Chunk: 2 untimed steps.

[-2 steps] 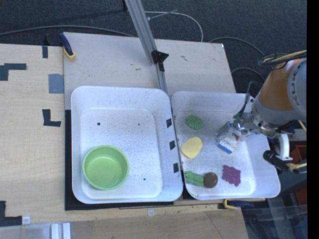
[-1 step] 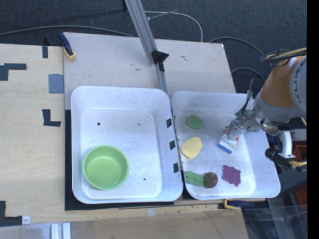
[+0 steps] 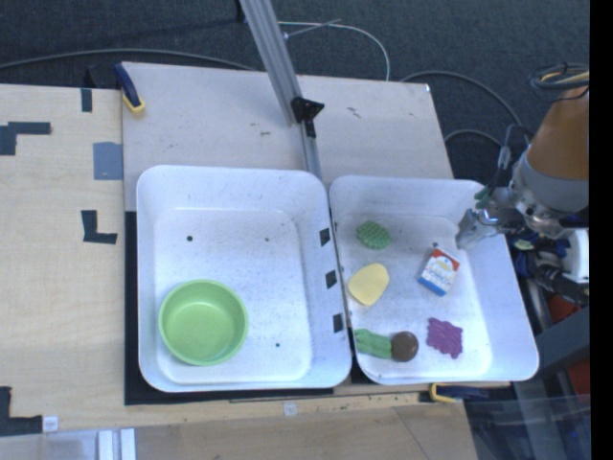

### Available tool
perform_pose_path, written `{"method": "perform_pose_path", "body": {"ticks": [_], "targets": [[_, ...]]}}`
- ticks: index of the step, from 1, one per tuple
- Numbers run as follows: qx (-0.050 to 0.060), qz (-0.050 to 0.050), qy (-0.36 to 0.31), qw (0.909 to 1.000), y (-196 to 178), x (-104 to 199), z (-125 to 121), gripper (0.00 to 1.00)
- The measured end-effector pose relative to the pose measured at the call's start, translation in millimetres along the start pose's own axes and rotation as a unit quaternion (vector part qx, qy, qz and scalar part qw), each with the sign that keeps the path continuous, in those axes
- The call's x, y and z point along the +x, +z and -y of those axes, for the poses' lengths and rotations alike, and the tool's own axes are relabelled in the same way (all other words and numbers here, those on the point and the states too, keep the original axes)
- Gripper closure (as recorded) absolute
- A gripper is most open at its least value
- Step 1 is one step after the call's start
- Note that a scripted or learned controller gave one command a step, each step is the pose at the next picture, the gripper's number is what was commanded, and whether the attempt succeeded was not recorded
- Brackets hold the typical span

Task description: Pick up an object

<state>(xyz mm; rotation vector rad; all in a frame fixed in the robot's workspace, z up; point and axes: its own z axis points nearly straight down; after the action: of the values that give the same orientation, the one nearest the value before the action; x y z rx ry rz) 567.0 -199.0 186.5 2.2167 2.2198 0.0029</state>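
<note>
The hand point(image 3: 471, 226) is seen over the right bin's point(image 3: 498, 353) edge, just beside the small carton point(image 3: 439, 271); its grip cannot be told.

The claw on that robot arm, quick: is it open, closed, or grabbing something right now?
Gripper: cannot be told; it hangs over the right bin's far right edge, apart from the small carton, nothing visibly in it.

Arm point(image 3: 560, 151): orange band up top, grey section below, w/ black cabling at the wrist. Gripper point(image 3: 471, 230) is silver metal, small, w/ dark fittings behind it.
</note>
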Motion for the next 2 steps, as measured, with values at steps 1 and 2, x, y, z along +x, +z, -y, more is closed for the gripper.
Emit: {"method": "perform_pose_path", "body": {"ticks": [1,2], "targets": [[-0.001,0.000,-0.001,1.0000,-60,0,-10,1.00],[0.000,0.000,0.000,1.0000,-103,0,-11,1.00]]}}
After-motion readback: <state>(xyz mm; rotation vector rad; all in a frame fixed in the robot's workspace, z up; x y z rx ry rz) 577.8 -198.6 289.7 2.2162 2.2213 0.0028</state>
